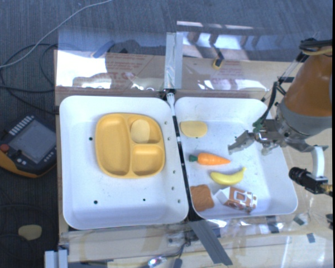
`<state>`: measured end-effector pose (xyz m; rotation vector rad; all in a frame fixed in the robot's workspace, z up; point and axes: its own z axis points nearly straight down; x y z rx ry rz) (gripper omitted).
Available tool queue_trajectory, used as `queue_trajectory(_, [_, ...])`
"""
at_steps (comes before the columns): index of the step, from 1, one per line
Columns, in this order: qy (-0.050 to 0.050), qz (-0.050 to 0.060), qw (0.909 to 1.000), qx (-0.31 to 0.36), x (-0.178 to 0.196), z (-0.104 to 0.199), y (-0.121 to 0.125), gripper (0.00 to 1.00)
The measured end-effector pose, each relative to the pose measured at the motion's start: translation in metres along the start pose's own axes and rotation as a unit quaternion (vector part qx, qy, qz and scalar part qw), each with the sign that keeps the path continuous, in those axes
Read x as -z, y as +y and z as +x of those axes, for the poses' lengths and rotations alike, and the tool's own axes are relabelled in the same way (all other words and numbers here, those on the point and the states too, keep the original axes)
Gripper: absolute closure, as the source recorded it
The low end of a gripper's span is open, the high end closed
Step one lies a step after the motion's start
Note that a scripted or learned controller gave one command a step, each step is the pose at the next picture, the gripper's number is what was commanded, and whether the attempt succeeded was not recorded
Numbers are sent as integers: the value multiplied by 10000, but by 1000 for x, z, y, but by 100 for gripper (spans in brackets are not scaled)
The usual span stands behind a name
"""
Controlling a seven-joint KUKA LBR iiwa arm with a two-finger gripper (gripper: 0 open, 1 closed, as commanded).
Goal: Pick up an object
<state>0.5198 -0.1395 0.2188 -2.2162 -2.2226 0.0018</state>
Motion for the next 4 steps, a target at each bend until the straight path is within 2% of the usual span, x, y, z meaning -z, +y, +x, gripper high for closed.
queue_trajectory(1, [-5,-35,9966,825,-122,36,-31,0])
queue_trajectory(2, [5,-38,9965,831,-112,37,-30,100])
queue_trajectory(3, [-11,0,9971,763,-36,58,1,100])
queue_trajectory(4, [-15,-3,9946,1035,42,65,-22,100])
